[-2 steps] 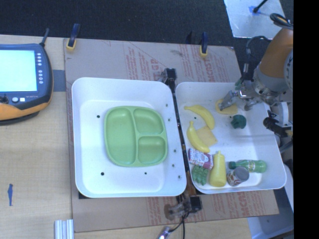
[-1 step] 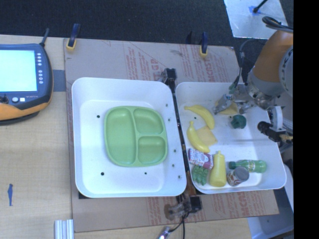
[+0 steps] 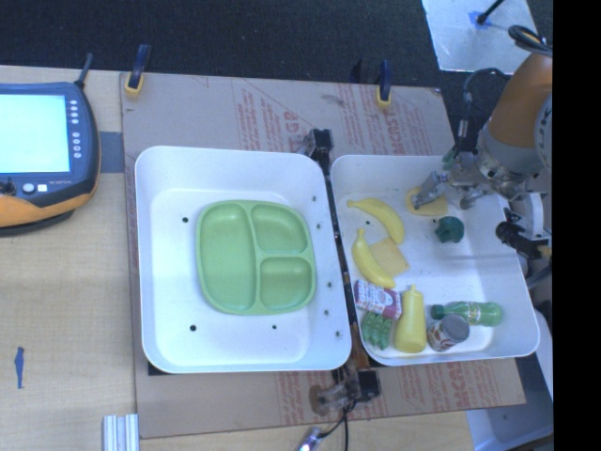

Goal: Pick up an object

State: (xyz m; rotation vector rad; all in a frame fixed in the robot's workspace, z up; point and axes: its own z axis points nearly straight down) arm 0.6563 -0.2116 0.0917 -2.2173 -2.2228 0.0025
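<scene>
You've got the gripper (image 3: 449, 188) low over the far part of the right bin (image 3: 488, 271), fingers spread, nothing between them. A small yellow piece (image 3: 427, 205) sits just under and beside the fingertips, touching or nearly so; can't tell which. A dark green round item (image 3: 450, 229) lies just near of it.

Other candidates: two bananas (image 3: 377, 216) by the bin's left wall, a yellow bottle (image 3: 411, 319), a green bottle (image 3: 474, 313), a can (image 3: 449, 331) and a red-white packet (image 3: 376, 299), all crowded at the near edge. The left bin (image 3: 235, 172) holds a green divided tray (image 3: 255, 256).

My read: the yellow piece is the target. Likely light, hard plastic, smooth, so it may squirt out. Take it across its narrow width, centred, fingers straddling. The bin's far wall is close; watch for clipping it.
</scene>
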